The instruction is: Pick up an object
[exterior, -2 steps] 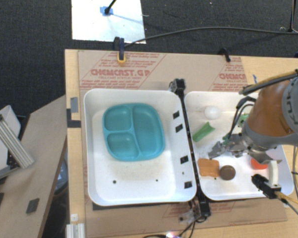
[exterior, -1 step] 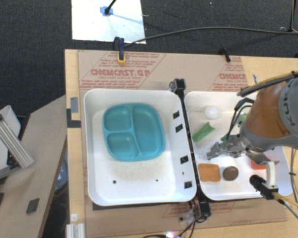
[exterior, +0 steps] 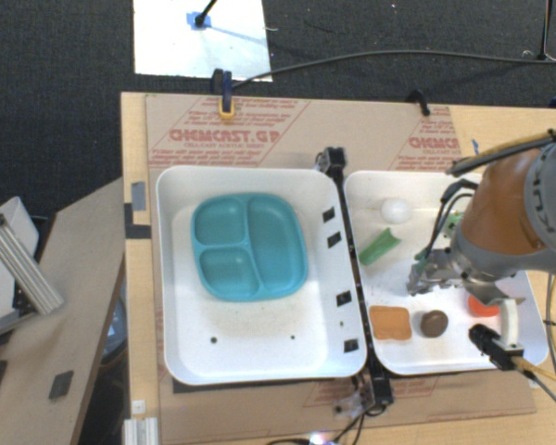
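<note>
My gripper (exterior: 421,277) hangs over the middle of the right bin (exterior: 417,364), on the grey arm with the orange band that comes in from the right. Just left of it and a little farther back lies a green oblong piece (exterior: 378,247). A white ball (exterior: 396,210) rests near the bin's back wall. At the front lie an orange-brown flat piece (exterior: 389,322) and a small brown round thing (exterior: 434,323), both below the gripper. A red thing (exterior: 482,306) peeks out from under the wrist. I see nothing between the gripper's tips.
The left bin (exterior: 181,276) holds a teal divided plate (exterior: 250,246). A black divider with clips (exterior: 343,258) runs between the two bins. The bins stand on a cardboard sheet (exterior: 287,128) on the bench.
</note>
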`<state>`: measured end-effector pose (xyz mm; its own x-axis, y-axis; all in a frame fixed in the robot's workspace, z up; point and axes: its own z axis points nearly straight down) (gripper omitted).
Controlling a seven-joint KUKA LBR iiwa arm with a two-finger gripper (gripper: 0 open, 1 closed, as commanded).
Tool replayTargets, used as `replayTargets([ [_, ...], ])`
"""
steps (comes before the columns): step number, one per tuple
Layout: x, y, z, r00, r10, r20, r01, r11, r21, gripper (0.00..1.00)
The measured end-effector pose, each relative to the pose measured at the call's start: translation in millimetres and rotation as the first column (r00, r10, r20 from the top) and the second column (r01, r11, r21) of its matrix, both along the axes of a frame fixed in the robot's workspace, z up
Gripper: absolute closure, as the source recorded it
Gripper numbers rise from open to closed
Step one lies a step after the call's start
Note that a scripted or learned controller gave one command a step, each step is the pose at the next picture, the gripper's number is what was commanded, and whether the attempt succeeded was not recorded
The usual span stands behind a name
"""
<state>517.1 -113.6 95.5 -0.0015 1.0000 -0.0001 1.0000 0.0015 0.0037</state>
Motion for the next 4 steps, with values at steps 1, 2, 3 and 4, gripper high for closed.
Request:
replayTargets([
  [1,6,-8,60,1.0,0.002,0.004,-0.002,1.0,-0.002,1.0],
  [2,10,-5,124,1.0,0.003,0.005,-0.003,1.0,-0.002,1.0],
  [3,10,-4,189,1.0,0.004,0.006,-0.004,1.0,-0.002,1.0],
  [4,23,39,172,1.0,0.007,-0.002,-0.007,1.0,0.001,1.0],
])
